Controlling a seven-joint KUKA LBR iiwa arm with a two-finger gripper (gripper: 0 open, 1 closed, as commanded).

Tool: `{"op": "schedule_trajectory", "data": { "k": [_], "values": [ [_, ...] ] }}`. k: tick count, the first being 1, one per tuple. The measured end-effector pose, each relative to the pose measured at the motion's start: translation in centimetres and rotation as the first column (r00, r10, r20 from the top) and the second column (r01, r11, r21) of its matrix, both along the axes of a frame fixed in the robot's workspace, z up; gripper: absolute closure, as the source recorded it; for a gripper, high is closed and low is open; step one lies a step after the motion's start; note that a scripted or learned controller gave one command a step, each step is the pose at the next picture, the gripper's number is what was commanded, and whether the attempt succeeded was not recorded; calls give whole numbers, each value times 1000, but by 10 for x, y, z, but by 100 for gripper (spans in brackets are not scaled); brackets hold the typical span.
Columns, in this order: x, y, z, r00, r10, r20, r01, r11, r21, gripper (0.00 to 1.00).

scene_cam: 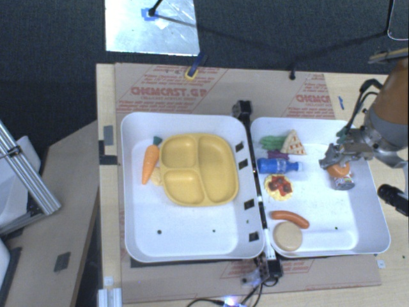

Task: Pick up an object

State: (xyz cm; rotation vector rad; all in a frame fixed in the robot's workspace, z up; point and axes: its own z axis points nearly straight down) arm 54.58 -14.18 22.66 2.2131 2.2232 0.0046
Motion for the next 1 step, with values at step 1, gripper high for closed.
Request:
{"op": "schedule_trajectory", "data": {
  "k": [1],
  "values": [
    [29,43,-10,1000,5,-2,-5,1000,2,100]
  ]
}}
